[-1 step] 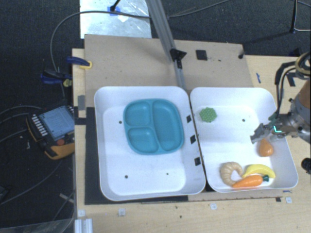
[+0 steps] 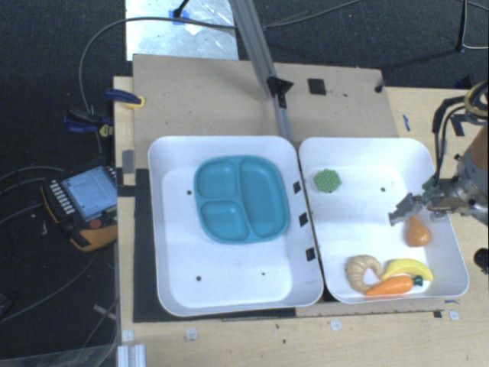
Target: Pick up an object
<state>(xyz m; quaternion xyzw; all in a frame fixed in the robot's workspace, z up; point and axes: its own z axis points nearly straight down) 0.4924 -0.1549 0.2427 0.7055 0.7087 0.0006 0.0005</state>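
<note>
Blue divided plate [image 2: 242, 199] lies in the left bin [image 2: 177, 281], well left of the gripper [image 2: 409, 209]. Green round item [image 2: 328, 180] sits up-left of it in the right bin [image 2: 359, 155]. Croissant [image 2: 362, 270], carrot [image 2: 390, 286] and banana [image 2: 409, 268] lie below. Finger spread: cannot tell. Orange fruit [image 2: 417, 232] sits just beneath the gripper.

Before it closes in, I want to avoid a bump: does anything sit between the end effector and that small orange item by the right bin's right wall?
Nothing visible does. The end effector hangs right beside the small orange item, just above it in the view. The banana, carrot and green ball lie elsewhere in the right bin.
</note>
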